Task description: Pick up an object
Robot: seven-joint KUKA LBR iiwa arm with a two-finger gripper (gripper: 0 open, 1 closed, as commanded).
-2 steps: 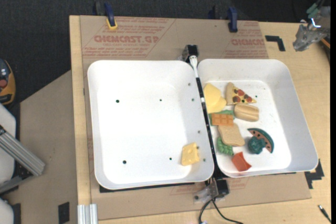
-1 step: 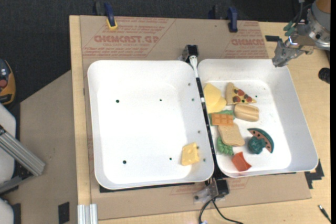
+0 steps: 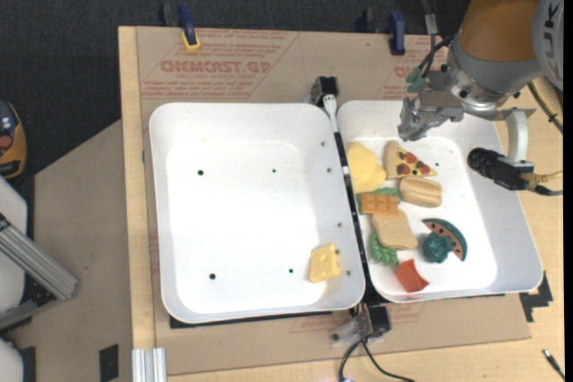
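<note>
White plastic dominates my view: two shallow bins sit side by side on the brown board worktop (image 3: 269,58). The left white bin (image 3: 242,201) offers wide open floor, with just one yellow cheese-like wedge (image 3: 324,263) near its front right corner, close to the wall it shares with the neighbour. The right white bin (image 3: 501,255) is crowded along its left half, while its right strip and back corner give freer room.

The claw (image 3: 415,126) hangs over the back of the right bin, under the grey wrist and orange band of the arm (image 3: 506,4). Just in front of it lies a pizza-slice toy (image 3: 405,161), with a pale yellow rounded piece (image 3: 363,165) to its left and a tan bread-roll toy (image 3: 421,191) beyond. Further forward I see an orange cracker piece (image 3: 380,203), a beige toast slice (image 3: 394,231), a watermelon-slice toy (image 3: 445,239) and a red block (image 3: 411,275).

I cannot tell the claw's state; its tips are dark and blurred. The arm is cut off at the frame's top right.
</note>
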